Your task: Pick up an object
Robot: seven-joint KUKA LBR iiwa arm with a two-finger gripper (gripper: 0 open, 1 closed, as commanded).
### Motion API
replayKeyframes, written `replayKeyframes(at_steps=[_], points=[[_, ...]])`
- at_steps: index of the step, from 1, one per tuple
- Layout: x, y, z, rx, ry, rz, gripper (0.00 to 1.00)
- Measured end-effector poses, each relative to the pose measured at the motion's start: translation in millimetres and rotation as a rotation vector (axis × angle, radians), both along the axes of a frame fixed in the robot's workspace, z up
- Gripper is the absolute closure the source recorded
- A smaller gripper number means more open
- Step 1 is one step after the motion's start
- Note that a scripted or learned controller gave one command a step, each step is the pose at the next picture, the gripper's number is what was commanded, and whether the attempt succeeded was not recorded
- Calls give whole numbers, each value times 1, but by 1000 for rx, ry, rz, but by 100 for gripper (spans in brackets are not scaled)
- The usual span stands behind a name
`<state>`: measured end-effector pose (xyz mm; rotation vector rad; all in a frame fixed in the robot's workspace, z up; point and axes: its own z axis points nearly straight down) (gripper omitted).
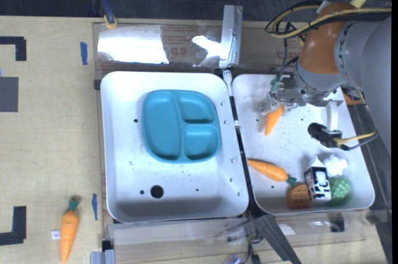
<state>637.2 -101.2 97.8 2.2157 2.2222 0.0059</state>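
Note:
My gripper (281,101) hangs over the upper left part of the right bin (364,197), below the orange band of the arm. A small orange carrot (272,122) points down and left from it, its top end caught between the fingers, so the gripper is shut on it. A longer carrot (268,169) lies flat near the bin's left wall.
At the right bin's lower right huddle a brown piece (298,195), a black and white carton (319,182) and a green ball (339,189). A blue divided plate (181,124) lies in the left bin (118,150). Another carrot (68,229) rests on the bench at lower left.

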Motion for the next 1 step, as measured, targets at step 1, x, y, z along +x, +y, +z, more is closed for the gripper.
replayKeyframes(at_steps=[1], points=[[29,36,91,1,-3,-169,100]])
